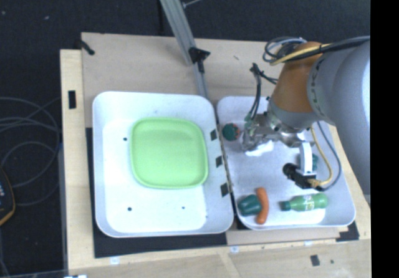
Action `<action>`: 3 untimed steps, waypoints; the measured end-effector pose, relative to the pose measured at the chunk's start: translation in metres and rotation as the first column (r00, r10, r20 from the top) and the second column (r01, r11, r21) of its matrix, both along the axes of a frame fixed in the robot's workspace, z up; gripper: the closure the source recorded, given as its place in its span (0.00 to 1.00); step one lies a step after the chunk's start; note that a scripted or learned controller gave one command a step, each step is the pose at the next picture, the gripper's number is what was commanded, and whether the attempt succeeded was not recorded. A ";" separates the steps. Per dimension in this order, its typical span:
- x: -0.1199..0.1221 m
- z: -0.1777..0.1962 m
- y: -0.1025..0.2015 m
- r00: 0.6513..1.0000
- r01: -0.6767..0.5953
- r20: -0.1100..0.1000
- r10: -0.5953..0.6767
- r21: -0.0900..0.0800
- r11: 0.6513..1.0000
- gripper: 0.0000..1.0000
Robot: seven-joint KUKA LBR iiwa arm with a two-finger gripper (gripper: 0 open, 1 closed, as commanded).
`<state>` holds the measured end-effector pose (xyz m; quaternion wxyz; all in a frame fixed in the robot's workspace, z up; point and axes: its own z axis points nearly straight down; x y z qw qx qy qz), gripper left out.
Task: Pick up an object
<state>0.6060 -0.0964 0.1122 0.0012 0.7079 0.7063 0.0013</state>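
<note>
My gripper [252, 141] reaches down into the right bin [336, 211], near its upper left part, over something white on the bin floor. A small dark green ball [230, 131] lies just left of the gripper. Along the front of the same bin lie a green cup-like piece [249, 204], an orange sausage-shaped piece [262, 204] and a green bottle [304, 202] on its side. I see nothing gripped between the fingers.
The left bin [112, 208] bears a light green square plate [168, 152] in its middle. A grey metal pole [177, 15] slants down from the top to the wall between the bins. The arm's grey body covers the right bin's upper right.
</note>
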 end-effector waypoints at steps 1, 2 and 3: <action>0.007 0.061 -0.003 1.000 -0.002 0.002 0.002 -0.001 1.000 1.00; 0.008 0.105 -0.004 1.000 -0.002 0.001 0.002 0.000 1.000 1.00; -0.009 0.119 0.047 1.000 -0.006 -0.001 0.006 0.001 1.000 1.00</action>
